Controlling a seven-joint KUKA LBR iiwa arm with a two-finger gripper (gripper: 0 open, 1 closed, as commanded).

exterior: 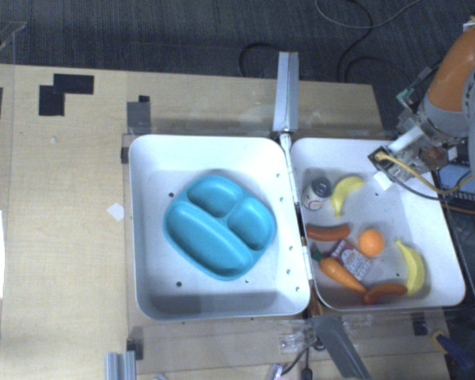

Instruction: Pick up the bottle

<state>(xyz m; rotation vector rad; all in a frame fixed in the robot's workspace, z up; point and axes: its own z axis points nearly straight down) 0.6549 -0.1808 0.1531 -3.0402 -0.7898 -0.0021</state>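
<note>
A small white bottle [316, 194] with a grey cap sits in the right bin [451, 252], near its far left corner and against the dividing wall. A yellow banana [345, 192] lies right beside it. My gripper [382, 169] hangs over the far right part of the same bin, to the right of the bottle and the banana and well apart from the bottle. Nothing shows between its tips. The grey arm with its orange band [459, 70] comes in from the upper right.
The right bin also holds a sausage [328, 232], an orange [370, 243], a second banana [412, 266], a carrot [341, 275], a dark red labelled item [353, 258] and another sausage [384, 293]. A blue divided plate [220, 224] lies in the left bin [146, 212].
</note>
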